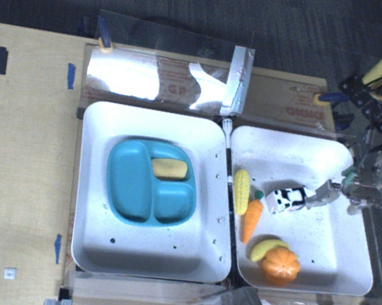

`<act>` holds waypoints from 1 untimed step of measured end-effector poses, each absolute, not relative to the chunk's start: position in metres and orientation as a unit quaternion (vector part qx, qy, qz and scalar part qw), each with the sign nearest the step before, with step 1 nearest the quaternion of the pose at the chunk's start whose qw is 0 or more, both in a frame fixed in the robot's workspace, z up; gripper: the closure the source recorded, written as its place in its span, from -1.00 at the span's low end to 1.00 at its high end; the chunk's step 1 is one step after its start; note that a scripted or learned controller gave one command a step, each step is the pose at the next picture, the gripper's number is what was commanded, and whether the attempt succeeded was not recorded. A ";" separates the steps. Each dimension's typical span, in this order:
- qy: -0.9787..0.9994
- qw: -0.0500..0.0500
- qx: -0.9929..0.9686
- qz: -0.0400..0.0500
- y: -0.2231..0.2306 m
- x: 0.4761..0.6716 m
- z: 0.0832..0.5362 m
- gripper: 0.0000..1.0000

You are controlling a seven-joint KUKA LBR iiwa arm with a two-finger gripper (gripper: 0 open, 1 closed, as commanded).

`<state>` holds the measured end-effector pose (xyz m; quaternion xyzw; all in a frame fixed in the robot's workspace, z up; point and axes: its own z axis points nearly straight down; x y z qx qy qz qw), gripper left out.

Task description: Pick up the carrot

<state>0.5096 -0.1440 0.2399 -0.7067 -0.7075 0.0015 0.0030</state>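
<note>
The orange carrot (pixel 250 220) lies in the right bin (pixel 345 264) near its left wall, pointing toward the front, just below a yellow corn cob (pixel 241 190). My gripper (pixel 321 193) reaches in from the right edge of that bin, to the right of the carrot and apart from it. Its tip is next to a small black-and-white toy (pixel 288 199), which lies between it and the carrot. Whether the gripper touches that toy I cannot tell.
An orange round fruit (pixel 280 264) and a yellow-green piece (pixel 266 248) sit at the right bin's front. The left bin (pixel 85 239) holds a blue divided plate (pixel 130 182) with a yellow block (pixel 169 169) on it. Cables (pixel 379 84) hang at the back right.
</note>
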 end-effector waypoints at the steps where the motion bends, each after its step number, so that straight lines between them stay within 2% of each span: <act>1: -0.713 0.004 -0.701 0.003 -0.095 0.490 0.143 -1.00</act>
